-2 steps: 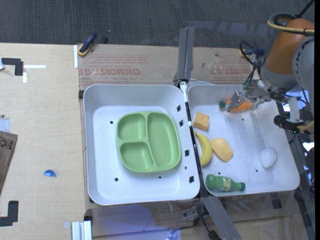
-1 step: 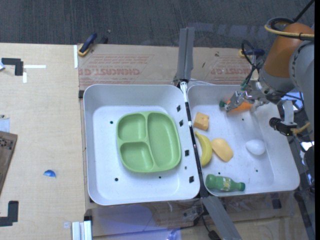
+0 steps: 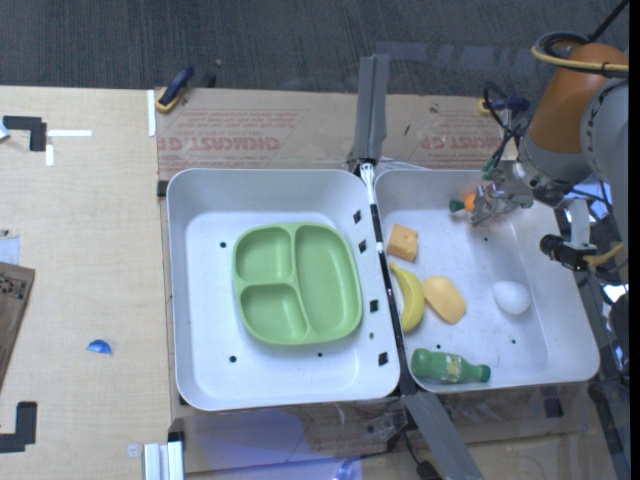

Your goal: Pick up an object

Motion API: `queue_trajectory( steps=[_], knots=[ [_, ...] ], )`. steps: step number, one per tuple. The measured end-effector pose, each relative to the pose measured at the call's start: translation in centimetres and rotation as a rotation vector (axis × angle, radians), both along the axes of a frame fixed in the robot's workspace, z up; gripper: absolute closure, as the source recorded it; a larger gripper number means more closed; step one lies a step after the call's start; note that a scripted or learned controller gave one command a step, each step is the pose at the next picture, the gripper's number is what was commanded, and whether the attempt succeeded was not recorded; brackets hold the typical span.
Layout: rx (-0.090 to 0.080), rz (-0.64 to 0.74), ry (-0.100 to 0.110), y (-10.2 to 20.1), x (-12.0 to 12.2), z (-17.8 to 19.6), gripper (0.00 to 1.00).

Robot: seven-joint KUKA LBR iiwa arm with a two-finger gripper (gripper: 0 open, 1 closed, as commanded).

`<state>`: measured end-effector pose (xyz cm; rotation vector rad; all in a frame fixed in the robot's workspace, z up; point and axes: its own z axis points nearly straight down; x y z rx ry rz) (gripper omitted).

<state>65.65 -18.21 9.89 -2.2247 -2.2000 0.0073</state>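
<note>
Pincer near small orange thing, right bin far edge

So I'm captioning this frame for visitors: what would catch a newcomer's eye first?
Likely the green divided plate alone in the left bin. Next, the food cluster in the right bin: a banana, a cheese wedge, a white egg and a green bottle. The gripper hangs over that bin's far edge.

Glossy white plastic bins; matt green plastic tray; pale wood bench; cardboard.
</note>
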Motion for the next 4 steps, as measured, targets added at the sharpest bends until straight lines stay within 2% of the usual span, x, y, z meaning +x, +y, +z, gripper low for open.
queue_trajectory(
  steps=[1, 2, 3, 4],
  knots=[
    [-0.001, 0.0, -0.001, 0.0, 0.0, 0.0, 0.0],
    [0.0, 0.0, 0.003, -0.1, -0.1, 0.9, 1.0],
    [0.0, 0.0, 0.003, -0.1, -0.1, 0.9, 0.0],
    [-0.006, -0.008, -0.011, -2.4, 0.2, -0.7, 0.0]
  ],
)
